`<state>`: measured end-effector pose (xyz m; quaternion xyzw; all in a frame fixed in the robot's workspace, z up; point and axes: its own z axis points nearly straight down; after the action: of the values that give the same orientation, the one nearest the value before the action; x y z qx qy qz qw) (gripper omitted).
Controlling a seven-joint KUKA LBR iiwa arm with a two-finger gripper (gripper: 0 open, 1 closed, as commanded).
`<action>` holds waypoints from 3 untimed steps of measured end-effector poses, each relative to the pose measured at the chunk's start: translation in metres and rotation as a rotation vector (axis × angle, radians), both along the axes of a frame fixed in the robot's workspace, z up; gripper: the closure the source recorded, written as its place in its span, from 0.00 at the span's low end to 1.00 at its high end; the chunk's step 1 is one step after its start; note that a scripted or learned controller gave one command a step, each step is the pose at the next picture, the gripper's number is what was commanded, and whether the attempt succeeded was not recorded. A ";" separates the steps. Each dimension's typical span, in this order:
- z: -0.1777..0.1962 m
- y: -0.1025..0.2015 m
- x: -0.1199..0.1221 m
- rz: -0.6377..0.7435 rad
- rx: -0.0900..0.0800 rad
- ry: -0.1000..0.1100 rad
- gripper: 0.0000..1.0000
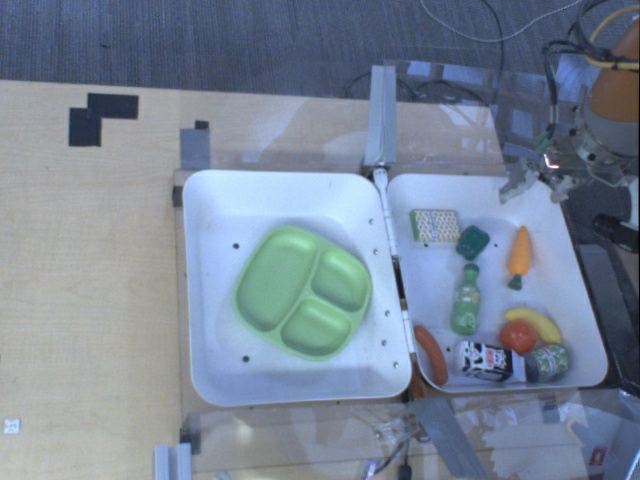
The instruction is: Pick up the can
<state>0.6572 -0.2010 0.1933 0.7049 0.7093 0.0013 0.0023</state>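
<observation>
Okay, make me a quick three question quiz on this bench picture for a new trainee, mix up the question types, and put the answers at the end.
1. True or false: the green tray lies in the right bin.
2. Multiple choice: what touches the can in the near right corner? A) tomato B) carrot C) sausage
3. Fill in: the gripper hangs over the right bin's ____ edge.

Key: 1 false, it lies in the left bin. 2 A. 3 far.

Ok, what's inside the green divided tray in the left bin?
The green tray has three compartments, all bare, nothing in them. The bin floor under the tray is covered, so unseen.
</observation>
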 end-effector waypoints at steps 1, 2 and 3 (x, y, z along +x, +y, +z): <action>-0.096 0.070 0.018 -0.096 -0.001 -0.017 0.00; -0.014 0.059 -0.008 0.167 -0.002 -0.003 0.00; -0.104 0.058 -0.062 0.184 -0.002 -0.005 0.00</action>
<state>0.5949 -0.1428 0.0890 0.6367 0.7711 0.0027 0.0045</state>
